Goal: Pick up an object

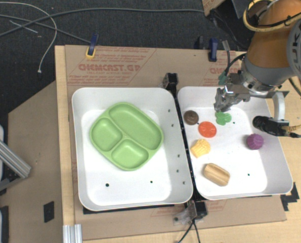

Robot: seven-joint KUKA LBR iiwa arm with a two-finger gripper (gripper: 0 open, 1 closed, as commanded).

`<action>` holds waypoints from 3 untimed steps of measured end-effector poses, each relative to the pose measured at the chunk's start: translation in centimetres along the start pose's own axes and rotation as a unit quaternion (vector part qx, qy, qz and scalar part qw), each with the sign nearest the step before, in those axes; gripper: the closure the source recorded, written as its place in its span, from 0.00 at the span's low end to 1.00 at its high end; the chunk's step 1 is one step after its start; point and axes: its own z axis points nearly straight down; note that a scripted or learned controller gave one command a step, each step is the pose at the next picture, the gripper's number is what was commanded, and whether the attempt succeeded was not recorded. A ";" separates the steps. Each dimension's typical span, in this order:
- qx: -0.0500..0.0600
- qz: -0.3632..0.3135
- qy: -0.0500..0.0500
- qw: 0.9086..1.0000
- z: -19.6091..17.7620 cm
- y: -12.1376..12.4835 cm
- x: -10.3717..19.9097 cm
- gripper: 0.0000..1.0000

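Gripper [222, 106] low over the right white plastic bin [271, 178], directly above a small green rounded object [223, 118]; whether it is released or clenched, cannot tell. Nothing seen lifted.

Risks, judged:
- Green piece sits close to the orange-red round object [207, 129] and the dark brown ball [191, 117]; a descent off-centre could nudge a neighbour or pinch two.
- Small rounded shape may squirt sideways under closing pressure.
- Yellow ridged piece [201, 147], tan bread-like roll [216, 173] and purple lump [255, 141] lie well apart, unlikely disturbed.
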 end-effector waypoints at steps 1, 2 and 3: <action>0.001 0.000 0.001 1.000 1.2 -1.9 5.2 1.00; 0.001 0.000 0.000 1.000 0.3 -4.5 10.1 1.00; 0.001 0.000 0.000 1.000 1.3 -6.0 14.6 1.00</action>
